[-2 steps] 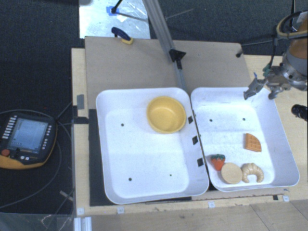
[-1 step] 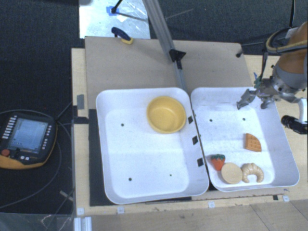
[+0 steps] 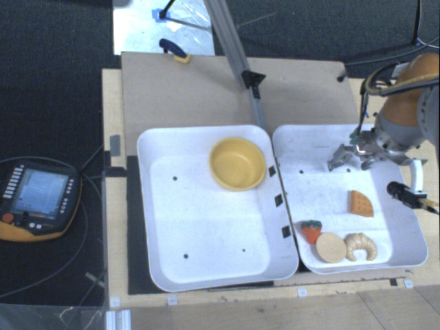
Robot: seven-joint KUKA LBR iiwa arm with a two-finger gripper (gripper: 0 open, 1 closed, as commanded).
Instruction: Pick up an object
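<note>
My gripper (image 3: 346, 159) hangs over the upper middle of the right bin (image 3: 309, 143), its grey fingers spread apart with nothing between them. Below and to its right lies an orange waffle wedge (image 3: 360, 203). Along the bin's near edge sit a small red fruit with a green top (image 3: 311, 230), a round tan biscuit (image 3: 331, 247) and a pale croissant (image 3: 361, 246). A yellow bowl (image 3: 237, 163) rests at the top right of the left bin (image 3: 172, 218).
A slanted metal pole (image 3: 234, 47) crosses the cardboard backing above the bins. A teach pendant (image 3: 34, 198) lies on the dark floor at the left. A blue and yellow clamp (image 3: 173, 49) sits at the cardboard's top edge.
</note>
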